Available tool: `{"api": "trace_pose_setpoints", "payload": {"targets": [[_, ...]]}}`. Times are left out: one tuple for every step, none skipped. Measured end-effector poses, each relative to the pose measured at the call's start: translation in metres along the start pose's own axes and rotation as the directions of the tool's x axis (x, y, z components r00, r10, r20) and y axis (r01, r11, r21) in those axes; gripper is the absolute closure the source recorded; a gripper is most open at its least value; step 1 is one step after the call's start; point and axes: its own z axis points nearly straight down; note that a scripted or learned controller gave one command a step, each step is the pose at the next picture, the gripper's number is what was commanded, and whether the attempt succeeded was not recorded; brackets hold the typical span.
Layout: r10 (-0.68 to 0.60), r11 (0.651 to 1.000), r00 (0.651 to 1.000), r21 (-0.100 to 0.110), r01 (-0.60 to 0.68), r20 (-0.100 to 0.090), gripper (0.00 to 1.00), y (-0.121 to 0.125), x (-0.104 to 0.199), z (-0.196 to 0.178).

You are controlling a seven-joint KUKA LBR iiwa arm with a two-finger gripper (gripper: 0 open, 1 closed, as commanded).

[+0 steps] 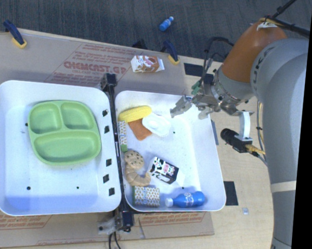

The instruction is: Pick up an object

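Note:
My gripper hangs over the right bin's far right part, open, with nothing between its fingers. Just left of it lies a white crumpled piece, resting against an orange block and a yellow banana. Nearer the front are a cookie, a black-and-white carton, a blue bottle on its side and a patterned can.
The left bin holds a green divided plate. A snack packet lies on the cardboard behind the bins, and a small blue item sits on the floor beyond. Black clips line the divider between the bins.

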Motion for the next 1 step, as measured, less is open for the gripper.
{"api": "trace_pose_setpoints", "payload": {"targets": [[-0.001, 1.000, 1.000, 0.001, 0.001, 0.000, 0.00, -0.0664, 0.0063, 0.0623]]}}
